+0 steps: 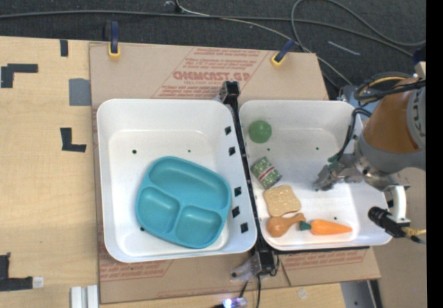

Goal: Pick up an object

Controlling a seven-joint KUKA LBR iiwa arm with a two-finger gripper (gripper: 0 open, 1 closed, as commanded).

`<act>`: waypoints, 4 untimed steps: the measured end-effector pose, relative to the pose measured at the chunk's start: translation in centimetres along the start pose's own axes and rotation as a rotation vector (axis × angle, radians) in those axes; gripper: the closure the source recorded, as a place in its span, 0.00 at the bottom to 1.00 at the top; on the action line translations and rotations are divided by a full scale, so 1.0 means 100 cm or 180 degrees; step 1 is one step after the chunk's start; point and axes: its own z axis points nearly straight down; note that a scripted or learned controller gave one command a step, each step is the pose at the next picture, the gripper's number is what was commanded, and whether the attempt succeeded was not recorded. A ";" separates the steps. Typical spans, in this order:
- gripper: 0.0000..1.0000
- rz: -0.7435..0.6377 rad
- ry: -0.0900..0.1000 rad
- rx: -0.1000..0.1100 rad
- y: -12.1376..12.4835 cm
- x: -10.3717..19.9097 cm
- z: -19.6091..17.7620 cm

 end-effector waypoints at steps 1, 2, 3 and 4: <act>1.00 0.0002 0.0010 0.0003 0.003 -0.009 -0.047; 1.00 0.0000 0.0010 0.0002 -0.003 -0.012 -0.106; 1.00 -0.0005 0.0008 -0.0005 -0.006 -0.004 -0.164; 1.00 -0.0014 0.0017 0.0014 -0.007 0.042 -0.163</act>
